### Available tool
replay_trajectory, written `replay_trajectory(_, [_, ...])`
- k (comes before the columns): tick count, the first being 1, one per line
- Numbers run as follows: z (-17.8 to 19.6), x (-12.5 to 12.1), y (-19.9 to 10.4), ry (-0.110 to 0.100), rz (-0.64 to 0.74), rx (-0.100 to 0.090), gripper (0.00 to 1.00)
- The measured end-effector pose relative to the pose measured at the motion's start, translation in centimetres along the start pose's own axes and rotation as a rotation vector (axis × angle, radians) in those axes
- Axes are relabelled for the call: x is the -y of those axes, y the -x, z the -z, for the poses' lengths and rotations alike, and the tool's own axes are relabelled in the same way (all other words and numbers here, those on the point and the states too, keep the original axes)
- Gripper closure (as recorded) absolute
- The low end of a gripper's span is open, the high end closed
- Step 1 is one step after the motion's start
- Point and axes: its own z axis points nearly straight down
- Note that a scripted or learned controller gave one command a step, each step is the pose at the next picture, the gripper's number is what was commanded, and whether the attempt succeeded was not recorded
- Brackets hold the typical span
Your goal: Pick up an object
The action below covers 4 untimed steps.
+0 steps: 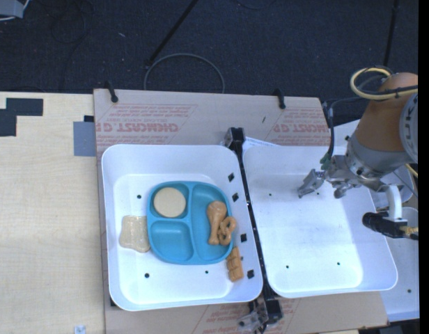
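From where I stand, everything worth picking sits in the left bin [124,284], while the tool [324,184] hangs over the right bin [319,270], well apart from all of it. Its fingers look spread and nothing sits between them — released, as far as I can judge at this size.

A blue divided plate [178,245] lies in the middle of the left bin. In its upper-left section rests a round tan disc [169,202], flat like a cookie or a toy patty. In the right section is a knobbly brown piece [219,223], twisted like a pretzel. Just off the plate's left edge lies a pale bread-like slice [134,233], touching or nearly touching the rim. Near the plate's lower-right corner, close to the wall between the bins, sits a small brown lump [234,264].

These all look like light play food — probably stiff plastic, somewhat slick. The flat disc and slice offer little height to pinch. I'd guess the knobbly piece is the easiest hold, taken across its narrow middle. The plate itself is broad and shallow; only its rim could be gripped, and it would likely tip.
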Motion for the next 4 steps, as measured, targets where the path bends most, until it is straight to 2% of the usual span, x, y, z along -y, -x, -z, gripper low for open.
replay_trajectory(1, [1.2,0.0,0.1,0.002,-0.001,0.001,1.00])
replay_trajectory(2, [7.6,-0.2,0.1,0.010,0.001,0.003,1.00])
replay_trajectory(3, [12.1,-0.2,0.2,0.008,0.001,0.003,1.00])
replay_trajectory(4, [10.9,-0.6,-5.8,0.003,0.005,-0.001,1.00])
